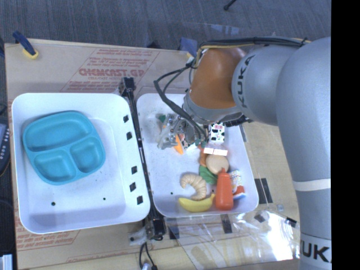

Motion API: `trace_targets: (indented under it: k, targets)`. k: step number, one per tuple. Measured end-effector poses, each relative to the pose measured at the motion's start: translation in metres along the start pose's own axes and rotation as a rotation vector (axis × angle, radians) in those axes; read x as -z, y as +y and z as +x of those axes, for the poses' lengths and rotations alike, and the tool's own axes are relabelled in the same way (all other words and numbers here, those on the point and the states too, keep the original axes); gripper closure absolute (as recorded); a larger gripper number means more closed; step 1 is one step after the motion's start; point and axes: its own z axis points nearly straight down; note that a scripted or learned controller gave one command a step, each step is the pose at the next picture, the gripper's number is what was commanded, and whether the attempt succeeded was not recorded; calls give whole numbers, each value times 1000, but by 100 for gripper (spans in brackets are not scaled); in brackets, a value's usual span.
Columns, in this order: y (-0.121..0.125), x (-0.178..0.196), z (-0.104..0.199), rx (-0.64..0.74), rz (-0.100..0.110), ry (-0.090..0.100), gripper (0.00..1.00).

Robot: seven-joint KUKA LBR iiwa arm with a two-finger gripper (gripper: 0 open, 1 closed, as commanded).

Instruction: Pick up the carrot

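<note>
While the grey arm reaches in from the right over the right bin, I see its gripper low in that bin's upper middle, metal fingers pointing down toward the white floor. A small orange piece, which I take for the carrot, sits right at the fingertips, just below them and touching or nearly so. I cannot tell whether the fingers are spread or closed, nor whether the carrot lies between them. Other toy foods crowd the bin's lower right: a croissant, a banana, a red bottle. A blue divided plate lies in the left bin.
</note>
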Motion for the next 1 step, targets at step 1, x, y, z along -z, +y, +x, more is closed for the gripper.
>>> trace_targets:
  k: [1]
  targets:
    - [-38, 38, -9, -88, 2, -1, 100]
